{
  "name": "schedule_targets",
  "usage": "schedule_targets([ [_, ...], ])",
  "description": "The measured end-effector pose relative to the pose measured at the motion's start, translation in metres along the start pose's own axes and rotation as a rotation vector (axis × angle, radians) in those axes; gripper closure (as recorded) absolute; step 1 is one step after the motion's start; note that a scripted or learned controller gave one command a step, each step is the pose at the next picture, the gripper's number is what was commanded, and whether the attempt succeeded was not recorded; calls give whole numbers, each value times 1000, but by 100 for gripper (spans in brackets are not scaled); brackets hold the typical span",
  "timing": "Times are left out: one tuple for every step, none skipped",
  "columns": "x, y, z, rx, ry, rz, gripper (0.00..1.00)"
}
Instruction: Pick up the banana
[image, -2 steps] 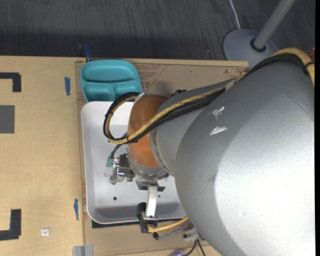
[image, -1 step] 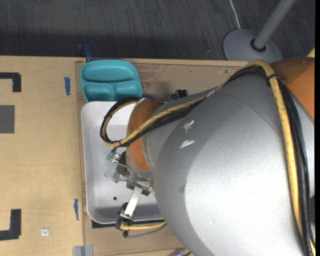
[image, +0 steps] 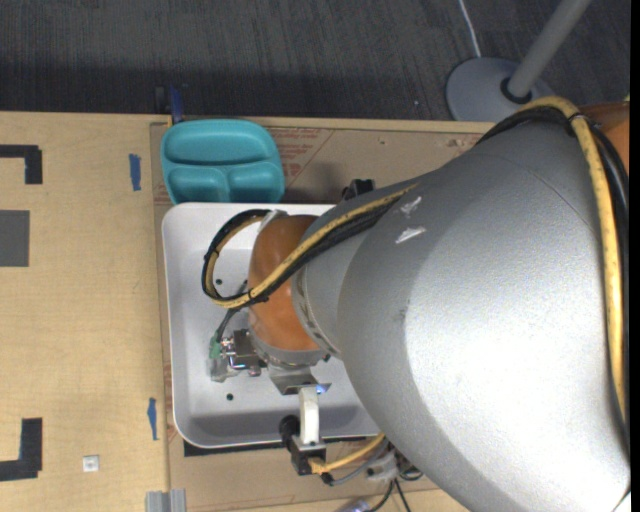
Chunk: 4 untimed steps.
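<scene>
My grey arm with its orange band (image: 280, 285) reaches from the right down into the left white bin (image: 190, 300). The wrist and its fittings (image: 245, 355) hang low over the bin's middle. The arm's bulk covers the gripper's tips and most of the bin floor. No banana can be made out in the bare parts of the bin.
A teal plastic tray (image: 222, 160) lies on the bench just behind the bin's far edge. A black and yellow cable (image: 225, 255) loops off the wrist over the bin. The wooden bench (image: 80, 300) stretches to the left with black and blue tape marks.
</scene>
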<state>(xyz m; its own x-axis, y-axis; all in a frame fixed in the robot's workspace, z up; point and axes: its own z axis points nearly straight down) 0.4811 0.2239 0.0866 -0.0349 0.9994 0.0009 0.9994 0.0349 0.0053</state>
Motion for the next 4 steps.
schedule_targets([
  [-2, -2, -21, 6, -2, 432, 0],
  [1, -3, -13, 7, -4, 664, 0],
  [1, -2, -34, 5, -4, 1131, 0],
  [0, 23, 1, 5, -2, 1399, 0],
])
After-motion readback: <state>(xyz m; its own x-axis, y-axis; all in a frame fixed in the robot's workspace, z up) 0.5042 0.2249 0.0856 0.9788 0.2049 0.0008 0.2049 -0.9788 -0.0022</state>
